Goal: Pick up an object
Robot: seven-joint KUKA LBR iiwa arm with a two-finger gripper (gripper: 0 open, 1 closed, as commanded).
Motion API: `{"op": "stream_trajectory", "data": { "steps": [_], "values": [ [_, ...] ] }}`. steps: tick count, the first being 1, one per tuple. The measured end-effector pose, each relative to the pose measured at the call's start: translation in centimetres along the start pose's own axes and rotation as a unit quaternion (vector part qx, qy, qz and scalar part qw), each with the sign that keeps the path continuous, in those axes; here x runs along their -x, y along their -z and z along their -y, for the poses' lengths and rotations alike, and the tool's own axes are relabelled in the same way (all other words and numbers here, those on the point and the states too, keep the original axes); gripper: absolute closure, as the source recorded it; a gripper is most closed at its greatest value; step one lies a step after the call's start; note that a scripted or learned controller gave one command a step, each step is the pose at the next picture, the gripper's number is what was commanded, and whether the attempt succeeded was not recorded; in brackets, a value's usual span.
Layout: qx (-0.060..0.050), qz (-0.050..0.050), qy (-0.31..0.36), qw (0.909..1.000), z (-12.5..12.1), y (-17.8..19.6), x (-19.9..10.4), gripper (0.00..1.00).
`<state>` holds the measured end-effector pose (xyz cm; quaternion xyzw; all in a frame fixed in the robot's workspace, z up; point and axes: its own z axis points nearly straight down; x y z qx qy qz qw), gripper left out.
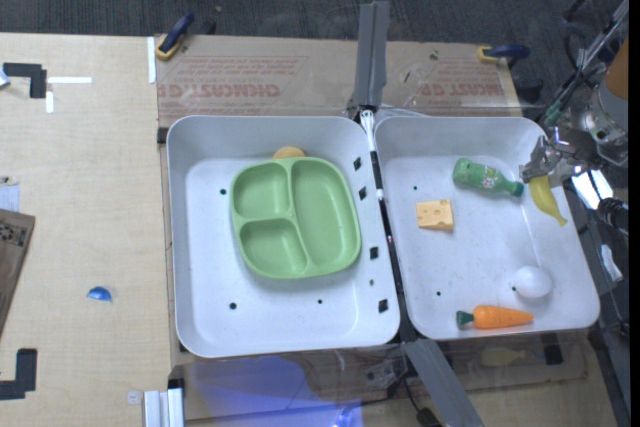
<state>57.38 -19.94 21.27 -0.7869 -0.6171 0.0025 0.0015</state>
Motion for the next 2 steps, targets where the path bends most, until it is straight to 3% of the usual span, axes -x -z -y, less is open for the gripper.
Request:
{"op": "stream_trajectory", "data": {
  "steps": [1,2],
  "values": [
    [0.0,0.0,0.0,1.0,0.0,0.0,0.0,0.0],
    [0.0,0.0,-0.063,0.998,-0.6,-10.0,-1.5,0.0]
  ]
}}
